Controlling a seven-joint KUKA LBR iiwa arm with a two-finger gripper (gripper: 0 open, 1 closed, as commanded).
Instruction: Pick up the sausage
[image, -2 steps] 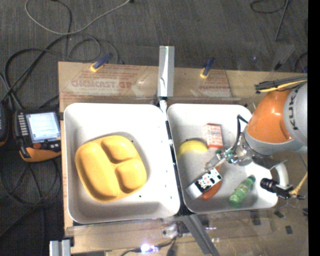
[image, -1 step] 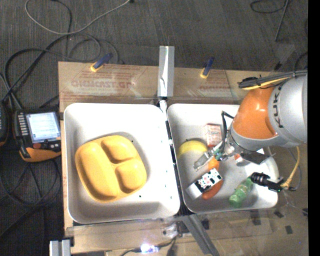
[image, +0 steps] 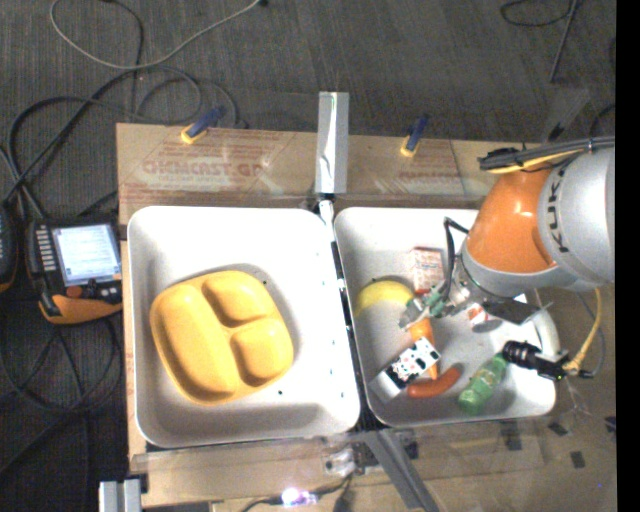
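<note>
Camera view: the sausage (image: 434, 383) lies in the right bin (image: 352, 268), near its front wall. Its long axis runs nearly left to right, the right end tilted slightly toward the back. A black-and-white box (image: 411, 362) touches its left end, and a green bottle (image: 482, 384) lies just to its right. The pincer (image: 428, 305) hovers above an orange piece (image: 420, 331) beside a yellow fruit (image: 385, 296); whether it is open or closed I cannot tell.
</note>
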